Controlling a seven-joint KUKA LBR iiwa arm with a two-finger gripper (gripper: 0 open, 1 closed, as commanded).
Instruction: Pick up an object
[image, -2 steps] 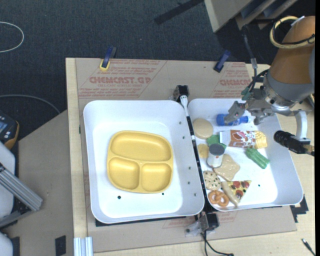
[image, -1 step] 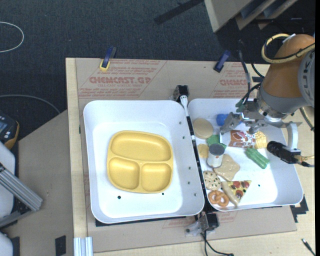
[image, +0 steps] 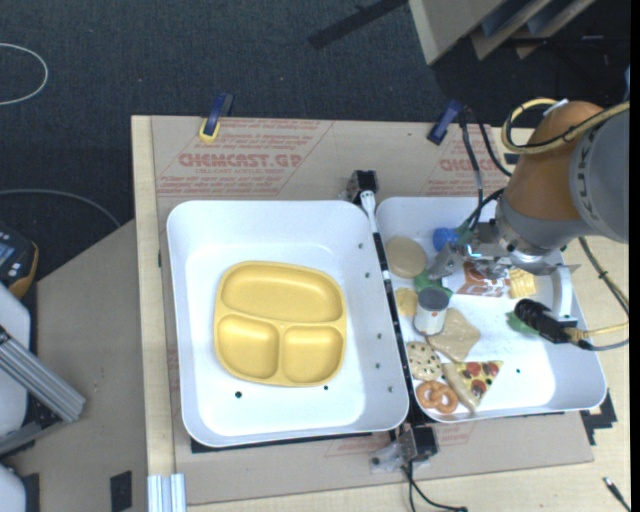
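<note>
We see the hand (image: 478, 262) lowered into the right bin (image: 570, 385), among the toy food at its far side, but we cannot tell its state. Just beside it lie a round tan cookie (image: 407, 256) and a small blue piece (image: 442, 238); nearer us stand a grey-capped jar (image: 432, 310), a bread slice (image: 455, 335), a pizza slice (image: 476, 377) and a pretzel (image: 437, 397). In the left bin (image: 190, 300) rests a yellow divided plate (image: 281, 322).
</note>
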